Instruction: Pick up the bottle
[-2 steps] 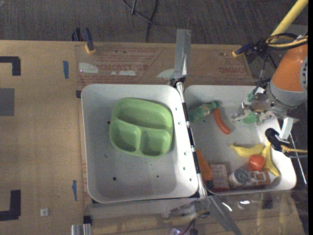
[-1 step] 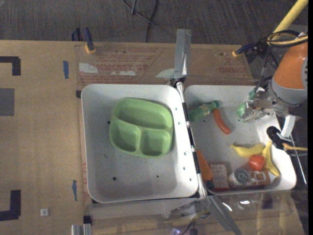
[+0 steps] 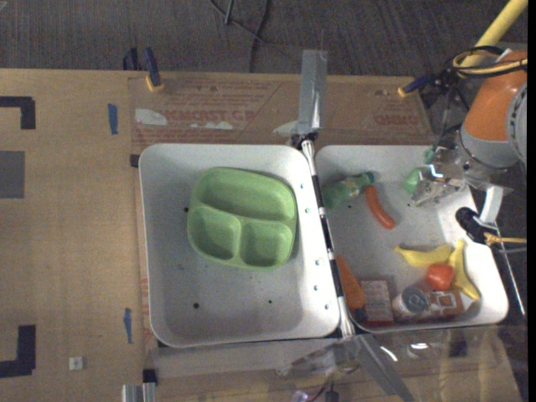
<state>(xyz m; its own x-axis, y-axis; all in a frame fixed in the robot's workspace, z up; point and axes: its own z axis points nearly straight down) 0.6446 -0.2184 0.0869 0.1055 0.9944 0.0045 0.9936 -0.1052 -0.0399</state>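
A green bottle [image 3: 346,191] lies on its side at the upper left of the right bin [image 3: 494,308], against the divider, its neck pointing right. A second, brownish bottle-like container [image 3: 427,301] with a pale cap lies at the bin's lower right. My gripper [image 3: 434,189] hangs over the bin's upper right part, well to the right of the green bottle and apart from it. A small green item [image 3: 415,179] sits just left of the gripper; whether they touch is unclear.
A red-orange sausage-like piece [image 3: 380,208] lies between the green bottle and the gripper. A banana [image 3: 429,255], an orange item [image 3: 440,276], a carrot [image 3: 350,285] and a small box [image 3: 376,300] crowd the bin's lower half. The left bin [image 3: 159,249] holds a green divided plate [image 3: 243,218].
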